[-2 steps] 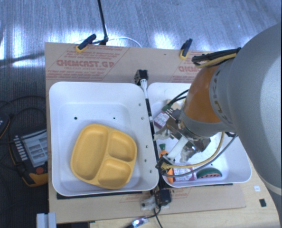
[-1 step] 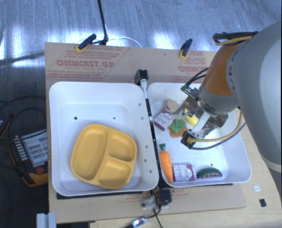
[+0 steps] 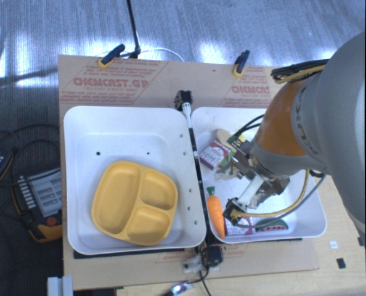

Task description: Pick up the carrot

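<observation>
Your carrot (image 3: 215, 216) lies lower centre along the right bin's (image 3: 312, 217) left wall (green end up-frame); the gripper (image 3: 231, 166) hangs just above-right; open or closed, you can't tell.

The single camera is sitting above the bench (image 3: 109, 82), looking down at a slant from fairly near, framing the left bin (image 3: 78, 122) and right bin (image 3: 226, 115), the arm (image 3: 331, 116) entering from the right.

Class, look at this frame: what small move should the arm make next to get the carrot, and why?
Probably shift the gripper a little toward the near left corner of the right bin. The carrot lies there along the left wall, and the gripper sits beyond it, not over it.
</observation>
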Controlling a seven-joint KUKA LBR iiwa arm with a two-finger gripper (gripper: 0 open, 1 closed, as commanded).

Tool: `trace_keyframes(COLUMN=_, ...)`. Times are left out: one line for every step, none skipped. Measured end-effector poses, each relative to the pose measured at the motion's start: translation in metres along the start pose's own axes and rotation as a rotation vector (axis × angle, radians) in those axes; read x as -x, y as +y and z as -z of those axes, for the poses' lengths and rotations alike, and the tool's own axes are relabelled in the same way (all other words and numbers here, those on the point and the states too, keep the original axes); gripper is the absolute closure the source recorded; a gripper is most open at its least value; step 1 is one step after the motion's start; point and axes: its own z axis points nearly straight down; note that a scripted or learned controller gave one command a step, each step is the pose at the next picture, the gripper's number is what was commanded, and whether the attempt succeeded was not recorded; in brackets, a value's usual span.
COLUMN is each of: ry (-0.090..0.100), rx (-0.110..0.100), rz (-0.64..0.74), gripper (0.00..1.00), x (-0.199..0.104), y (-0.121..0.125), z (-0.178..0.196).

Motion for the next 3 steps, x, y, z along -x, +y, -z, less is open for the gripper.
trace_keyframes(ry=0.0, rx=0.002, rz=0.266, gripper=0.0, x=-0.014, y=-0.019, z=0.0)
trace_keyframes(ry=-0.001, rx=0.002, rz=0.51, gripper=0.0, x=-0.024, y=-0.029, z=0.0)
trace_keyframes(ry=-0.001, rx=0.004, rz=0.155, gripper=0.0, x=0.027, y=0.022, z=0.0)
